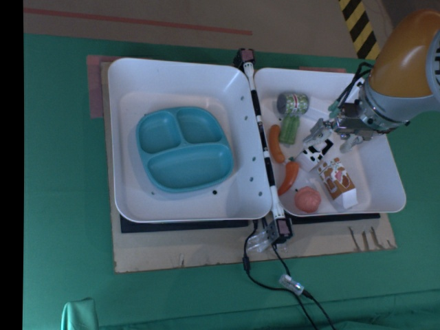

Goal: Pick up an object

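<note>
The right bin (385, 177) holds several small items. A green can (293, 103) lies near its back, with a green vegetable (289, 128) just in front of it. An orange sausage (276, 144) and an orange-red pepper (289, 176) lie beside the divider. A black-and-white carton (315, 155), an orange-and-white carton (337, 182) and a pink round fruit (308, 199) sit toward the front. My gripper (336, 134) hangs over the middle of this bin, just right of and above the black-and-white carton. Its fingers are spread open with nothing between them.
The left bin (130, 81) holds a teal divided plate (183, 148). A black-and-white bar (260, 126) runs between the bins. Cables (289, 284) trail off the bench's front. The arm's orange band (407, 50) looms over the right bin's back right corner.
</note>
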You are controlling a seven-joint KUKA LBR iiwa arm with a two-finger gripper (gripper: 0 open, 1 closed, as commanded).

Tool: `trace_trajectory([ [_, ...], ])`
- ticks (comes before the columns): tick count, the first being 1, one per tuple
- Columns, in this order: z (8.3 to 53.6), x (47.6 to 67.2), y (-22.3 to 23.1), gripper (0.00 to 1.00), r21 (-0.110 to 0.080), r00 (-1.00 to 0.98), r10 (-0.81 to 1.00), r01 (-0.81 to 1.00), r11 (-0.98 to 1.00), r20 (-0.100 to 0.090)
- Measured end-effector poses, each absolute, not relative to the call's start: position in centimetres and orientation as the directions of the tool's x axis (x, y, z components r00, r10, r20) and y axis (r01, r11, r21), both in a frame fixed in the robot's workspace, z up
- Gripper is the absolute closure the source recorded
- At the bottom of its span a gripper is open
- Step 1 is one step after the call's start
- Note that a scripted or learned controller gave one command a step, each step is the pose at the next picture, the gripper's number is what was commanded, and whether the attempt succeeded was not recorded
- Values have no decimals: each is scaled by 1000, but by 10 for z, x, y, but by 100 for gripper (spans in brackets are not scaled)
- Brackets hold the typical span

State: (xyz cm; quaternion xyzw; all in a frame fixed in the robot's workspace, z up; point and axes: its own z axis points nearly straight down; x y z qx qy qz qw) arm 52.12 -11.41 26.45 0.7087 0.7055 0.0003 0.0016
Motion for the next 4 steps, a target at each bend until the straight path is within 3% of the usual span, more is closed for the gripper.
trace_trajectory([
  [1,213,516,-124,0,5,4,1000,1000,-4,-2],
  [2,225,518,-126,100,11,8,1000,1000,-8,-5],
  [3,225,518,-125,0,11,8,1000,1000,-8,-5],
  [4,236,519,-127,100,17,13,1000,1000,-13,-8],
])
